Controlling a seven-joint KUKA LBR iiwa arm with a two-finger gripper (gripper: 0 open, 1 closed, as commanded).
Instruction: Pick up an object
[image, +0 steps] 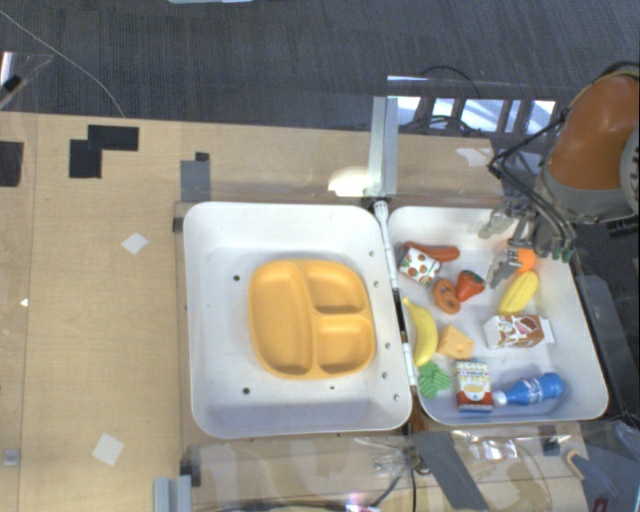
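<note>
A: Starting at the left, what lies on the worktop (90, 330)?

B: Bare wood with a few black marks, then the left bin (215, 400), holding a yellow divided tray (310, 318) at its middle, with open white floor all round it out to the walls.

A: And past the shared edge?

B: The right bin (590, 385) is crowded. A banana (424, 333) lies along the left wall, a green piece (434, 380) below it. A sausage (437, 253) and small carton (420, 265) sit near the top left, a cheese wedge (457, 343) and juice box (473, 386) toward the centre, a blue bottle (528, 391) by the front wall.

A: Where is the tool?

B: The tool (512, 262) hangs at the bin's upper right, near the far wall, directly above a yellow corn-like piece (519, 291). The fingers look slightly parted, with nothing visibly between them. A milk carton (518, 331) lies just below the corn; free floor remains beside the right wall.
</note>
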